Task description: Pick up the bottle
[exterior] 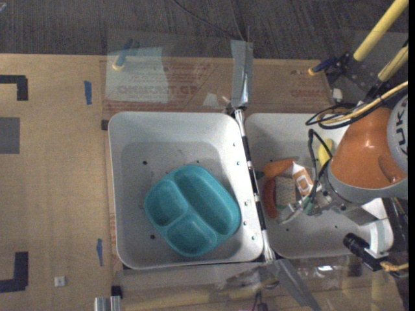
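just now the bottle (pixel 267 185) lies in the right bin (pixel 285 129) against its left wall — long axis roughly twelve-to-six — at about nine o'clock from the gripper (pixel 305 206), whose grip state i cannot tell.

- Two white bins sit side by side before me: a left bin (pixel 123 173) and a right bin (pixel 272 131).
- One teal divided plate (pixel 192 210), with three compartments.
- One bottle (pixel 280 190) that I can count.
- One arm (pixel 373 157), mine.
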